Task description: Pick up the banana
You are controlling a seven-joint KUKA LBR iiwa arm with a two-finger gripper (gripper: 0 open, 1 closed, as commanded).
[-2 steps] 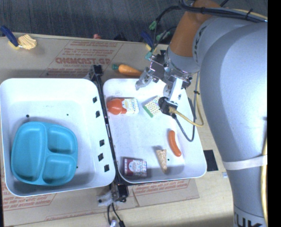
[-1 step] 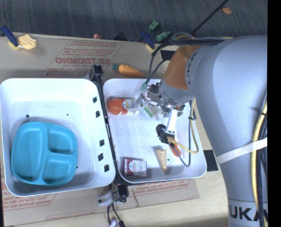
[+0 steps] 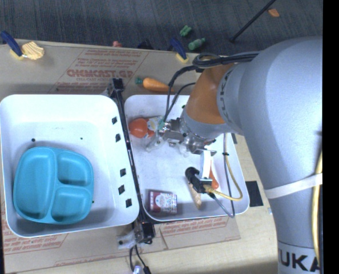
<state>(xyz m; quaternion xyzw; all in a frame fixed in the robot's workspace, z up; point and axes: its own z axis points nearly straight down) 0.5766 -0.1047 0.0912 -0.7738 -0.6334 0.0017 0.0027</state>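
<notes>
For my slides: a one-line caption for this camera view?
KUKA arm reaches into the right bin; a blue tray sits in the left bin.

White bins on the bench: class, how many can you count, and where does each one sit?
2. The left bin holds a blue divided tray. The right bin sits beside it, with the gripper over it; the arm hides part of it.

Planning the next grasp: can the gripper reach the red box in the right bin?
Probably yes: the red box lies uncovered in the right bin, and the gripper is over that same bin.
</notes>
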